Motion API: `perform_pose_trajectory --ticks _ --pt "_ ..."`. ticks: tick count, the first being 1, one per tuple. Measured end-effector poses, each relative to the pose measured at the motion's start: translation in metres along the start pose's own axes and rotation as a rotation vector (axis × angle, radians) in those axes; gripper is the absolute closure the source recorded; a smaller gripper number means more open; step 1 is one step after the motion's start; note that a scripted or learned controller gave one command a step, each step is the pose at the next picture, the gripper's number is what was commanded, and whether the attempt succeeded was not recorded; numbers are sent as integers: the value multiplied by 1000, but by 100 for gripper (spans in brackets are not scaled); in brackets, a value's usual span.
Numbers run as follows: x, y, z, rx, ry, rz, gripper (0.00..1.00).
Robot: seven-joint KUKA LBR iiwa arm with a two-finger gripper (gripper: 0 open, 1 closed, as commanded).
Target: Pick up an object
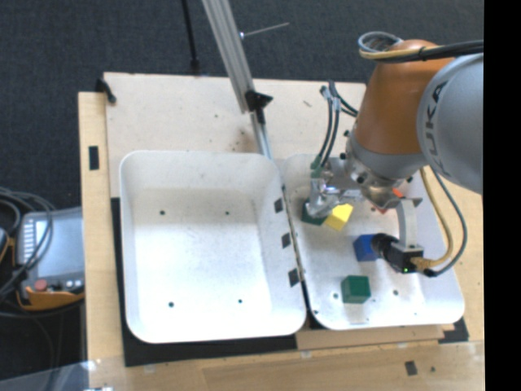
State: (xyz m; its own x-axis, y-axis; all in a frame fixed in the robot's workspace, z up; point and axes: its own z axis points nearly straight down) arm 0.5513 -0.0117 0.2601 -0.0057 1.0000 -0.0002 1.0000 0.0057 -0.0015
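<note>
Yellow block [339,216] sits right at my gripper [322,204], low in the right bin [423,308]. Whether it grips, I cannot tell. Nothing looks lifted yet.

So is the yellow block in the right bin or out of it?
In: the yellow block lies on the right bin's floor, beside the gripper.

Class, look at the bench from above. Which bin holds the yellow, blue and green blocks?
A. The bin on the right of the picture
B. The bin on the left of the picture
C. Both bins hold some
A: the yellow block, blue block and green block all lie in the right bin, below the arm.
</note>
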Motion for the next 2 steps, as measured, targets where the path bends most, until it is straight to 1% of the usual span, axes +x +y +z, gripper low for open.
perform_pose_trajectory --ticks 1,2 --pt "42 9 10 0 0 0 100" --pt "94 22 3 -3 2 -2 100"
